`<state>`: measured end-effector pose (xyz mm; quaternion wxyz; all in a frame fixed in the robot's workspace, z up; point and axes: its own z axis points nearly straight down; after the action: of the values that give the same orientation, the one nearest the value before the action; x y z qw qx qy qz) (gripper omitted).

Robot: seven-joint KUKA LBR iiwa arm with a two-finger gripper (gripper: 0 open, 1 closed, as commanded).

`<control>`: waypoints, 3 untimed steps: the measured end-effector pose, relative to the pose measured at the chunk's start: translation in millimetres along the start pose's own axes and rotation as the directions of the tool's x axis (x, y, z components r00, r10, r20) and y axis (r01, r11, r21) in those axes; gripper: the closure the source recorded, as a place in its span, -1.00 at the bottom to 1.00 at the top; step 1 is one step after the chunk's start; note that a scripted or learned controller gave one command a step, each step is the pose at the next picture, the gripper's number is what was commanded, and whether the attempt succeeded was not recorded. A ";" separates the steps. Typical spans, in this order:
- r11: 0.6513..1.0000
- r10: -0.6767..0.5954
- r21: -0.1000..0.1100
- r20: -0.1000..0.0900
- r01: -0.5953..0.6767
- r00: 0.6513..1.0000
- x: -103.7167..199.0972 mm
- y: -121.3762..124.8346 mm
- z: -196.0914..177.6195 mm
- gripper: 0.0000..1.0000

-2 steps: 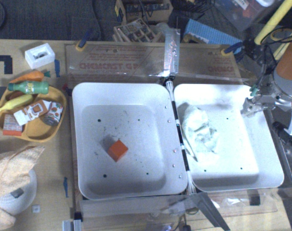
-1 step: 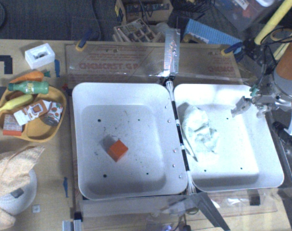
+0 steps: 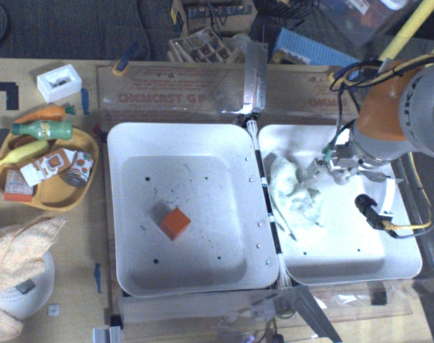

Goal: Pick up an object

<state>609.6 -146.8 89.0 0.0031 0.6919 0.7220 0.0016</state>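
Orange block (image 3: 176, 223) sits in left bin (image 3: 131, 148), well apart from claw (image 3: 318, 168)

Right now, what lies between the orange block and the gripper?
In the camera view, the rims where both bins meet, then pale crumpled stuff, separate the orange block from the gripper.

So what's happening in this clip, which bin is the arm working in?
The arm reaches in over the right bin, its pincer low beside a pale crumpled wad at that bin's left side. Nothing is visibly held. An orange block lies alone in the left bin, untouched.
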 end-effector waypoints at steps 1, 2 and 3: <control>0.994 0.107 0.006 0.000 -0.107 0.994 -78.8 17.5 -55.3 -1.00; 0.976 0.216 0.012 -0.001 -0.216 0.976 22.6 -27.1 -18.6 -1.00; 0.999 -0.052 0.006 -0.001 0.052 0.999 -27.3 -35.2 -42.4 -1.00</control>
<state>575.4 -175.5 131.2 0.0008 0.6729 0.7397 -0.0001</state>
